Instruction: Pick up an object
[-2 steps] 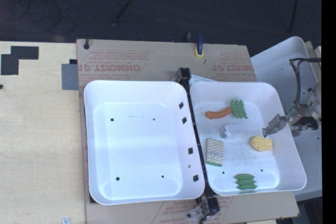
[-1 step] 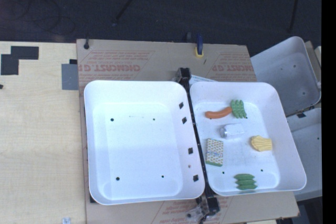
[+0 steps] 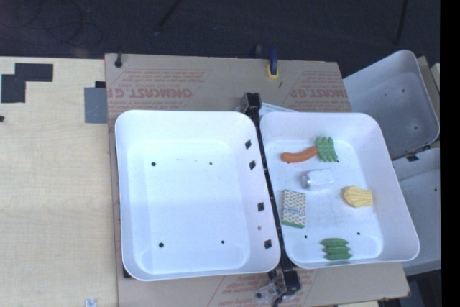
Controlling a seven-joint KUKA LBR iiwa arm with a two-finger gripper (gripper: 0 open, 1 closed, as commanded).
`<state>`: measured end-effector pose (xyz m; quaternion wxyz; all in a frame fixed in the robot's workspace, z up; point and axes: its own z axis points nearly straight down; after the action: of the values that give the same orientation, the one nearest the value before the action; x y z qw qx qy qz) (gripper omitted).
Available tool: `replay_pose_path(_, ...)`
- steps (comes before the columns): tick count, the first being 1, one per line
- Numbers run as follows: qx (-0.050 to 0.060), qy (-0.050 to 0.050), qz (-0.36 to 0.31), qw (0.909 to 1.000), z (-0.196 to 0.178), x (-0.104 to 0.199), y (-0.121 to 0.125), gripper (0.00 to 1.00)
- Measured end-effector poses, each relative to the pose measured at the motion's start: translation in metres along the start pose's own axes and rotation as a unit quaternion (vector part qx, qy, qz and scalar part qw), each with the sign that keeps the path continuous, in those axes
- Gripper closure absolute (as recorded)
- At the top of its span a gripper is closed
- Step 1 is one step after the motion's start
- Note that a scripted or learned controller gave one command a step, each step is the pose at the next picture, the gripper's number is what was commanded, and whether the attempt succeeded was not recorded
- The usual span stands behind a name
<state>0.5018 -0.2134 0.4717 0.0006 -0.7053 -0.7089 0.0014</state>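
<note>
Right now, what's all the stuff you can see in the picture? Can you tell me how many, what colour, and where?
white bins: 2, white, side by side on the bench; left bin, right bin
orange stick-shaped toy: 1, orange, upper part of the right bin
green bumpy toys: 2, green, right bin; one at the right end of the orange toy, one near the bottom rim
small grey object: 1, grey-white, middle of the right bin
yellow toy: 1, yellow, right side of the right bin
patterned flat packet: 1, pale with a green edge, left side of the right bin
cardboard sheet: 1, brown, under both bins
</note>
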Motion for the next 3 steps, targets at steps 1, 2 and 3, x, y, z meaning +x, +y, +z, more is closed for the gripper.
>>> replay_pose_path(1, 0.005, 0.003, 0.001, 1.0000, 0.116, 0.041, -0.013, 1.00)
replay_pose_path(2, -0.005, -0.001, 0.001, 1.0000, 0.056, 0.040, 0.068, 1.00)
replay_pose_path(3, 0.005, 0.003, 0.000, 1.0000, 0.159, 0.124, 0.067, 1.00)
